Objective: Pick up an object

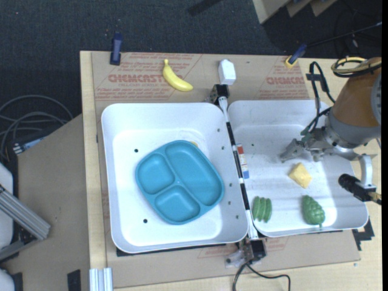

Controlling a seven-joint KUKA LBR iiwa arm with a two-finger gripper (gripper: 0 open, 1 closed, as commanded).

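**Gripper low in the right bin, above the yellow piece**

The arm (pixel 357 105) reaches in from the right, its orange band above the grey wrist, and the gripper (pixel 301 151) sits low inside the right bin (pixel 267 117). Two dark fingers (pixel 290 153) splay outward with a gap between them, so the gripper looks spread apart, though the angle makes this less than certain. Nothing lies between them.

Just below the fingertips lies a pale yellow chunk (pixel 300 175), close to the gripper but apparently not touching it. Nearer the front rim of the same bin rest a green pod-like item (pixel 262 208) on the left and a bumpy green object (pixel 313 210) on the right, well apart from each other.

The left bin (pixel 121 126) holds a blue divided plate (pixel 177 181) with three compartments, lying flat and slightly turned. Behind the bins, on the cardboard bench top (pixel 139 77), a banana (pixel 175 77) lies beside a small white block (pixel 227 71).
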